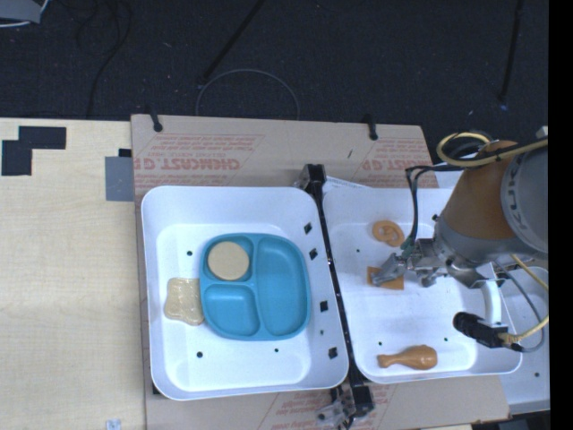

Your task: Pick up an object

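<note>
My gripper (392, 270) is low in the right bin (448, 370), reaching in from the right. Its tip is right over a small orange wedge (383, 280) on the bin floor, partly covering it. I cannot tell whether they touch. A tan pretzel-shaped piece (388, 232) lies just behind the wedge. A brown drumstick (407, 358) lies near the bin's front wall. In the left bin (157, 330) a blue divided plate (269, 294) holds a round tan biscuit (227, 260). A pale slice of toast (183, 300) lies against the plate's left side.
The arm's grey wrist and orange band (479, 209) hang over the right bin's right half, with cables and a black fitting (479, 328) below them. A black divider (324, 276) separates the bins. Cardboard (233, 155) lies under both.
</note>
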